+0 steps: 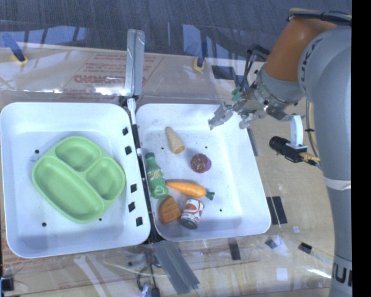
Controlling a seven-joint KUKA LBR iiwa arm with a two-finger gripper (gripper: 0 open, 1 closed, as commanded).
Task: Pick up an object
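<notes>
Grey metal, my gripper hangs open and empty over the right white bin's far edge, approach in hand, next descending toward the tan cone just beside.

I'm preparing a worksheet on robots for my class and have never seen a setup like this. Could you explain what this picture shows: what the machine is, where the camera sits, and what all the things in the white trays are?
The camera looks down at a slant on a bench. The grey machine with the orange band is a robot arm reaching in from the right. At its tip is a gripper, a two-finger claw; it hangs over the far edge of the right bin, with nothing visible between its fingers.

The left bin holds a green divided plate. The right bin holds toy food: a cone, a dark reddish ball, a green bottle, a carrot, a small can and a brown bread-like piece.

The arm's job is to pick up one object.
</notes>
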